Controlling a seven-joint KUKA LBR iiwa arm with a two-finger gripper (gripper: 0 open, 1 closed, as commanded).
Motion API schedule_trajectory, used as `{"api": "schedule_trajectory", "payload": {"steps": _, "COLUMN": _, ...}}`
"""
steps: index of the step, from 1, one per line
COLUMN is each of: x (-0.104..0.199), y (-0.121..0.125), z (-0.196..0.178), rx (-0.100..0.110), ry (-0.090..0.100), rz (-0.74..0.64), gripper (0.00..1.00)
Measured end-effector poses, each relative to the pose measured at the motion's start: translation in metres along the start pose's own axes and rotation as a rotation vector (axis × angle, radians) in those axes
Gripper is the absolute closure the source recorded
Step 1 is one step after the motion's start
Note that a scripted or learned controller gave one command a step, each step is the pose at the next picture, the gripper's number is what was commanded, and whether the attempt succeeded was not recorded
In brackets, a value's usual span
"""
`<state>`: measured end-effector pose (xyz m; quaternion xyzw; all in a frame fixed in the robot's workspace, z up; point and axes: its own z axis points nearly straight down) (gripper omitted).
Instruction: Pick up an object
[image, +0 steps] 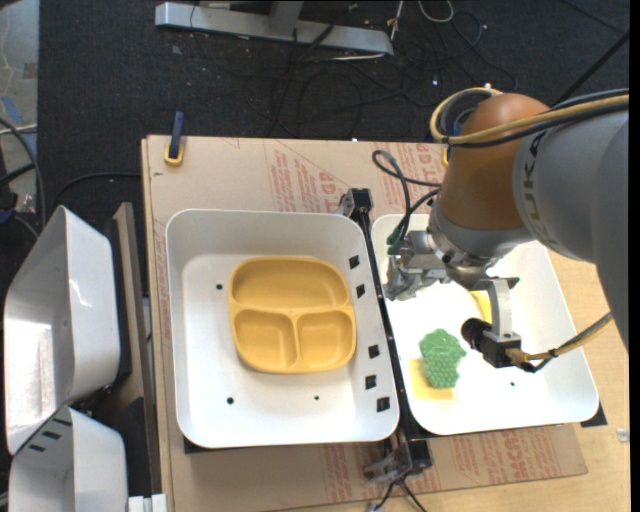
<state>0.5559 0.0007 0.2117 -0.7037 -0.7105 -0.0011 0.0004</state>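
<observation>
My gripper (404, 272) hangs over right bin (560, 400), by its left wall. Open or closed: can't tell. Green lump (440, 357) sits near on yellow slab (432, 390), untouched; probably why I'm here. Tray (293, 312) fills left bin (200, 400).

Count: 2 white bins, left bin (190, 330) and right bin (555, 385). Left has 1 yellow divided plate (293, 312) with 3 compartments. Right has 1 green knobbly object (440, 355), 1 flat yellow piece (430, 391) touching it, and 1 more yellow bit (480, 303), partly hidden, kind unclear.
</observation>
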Motion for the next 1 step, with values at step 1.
{"api": "schedule_trajectory", "payload": {"steps": 1, "x": 0.0575, "y": -0.0082, "z": 0.0011, "rx": 0.003, "ry": 0.0, "rz": 0.0, "gripper": 1.0}}
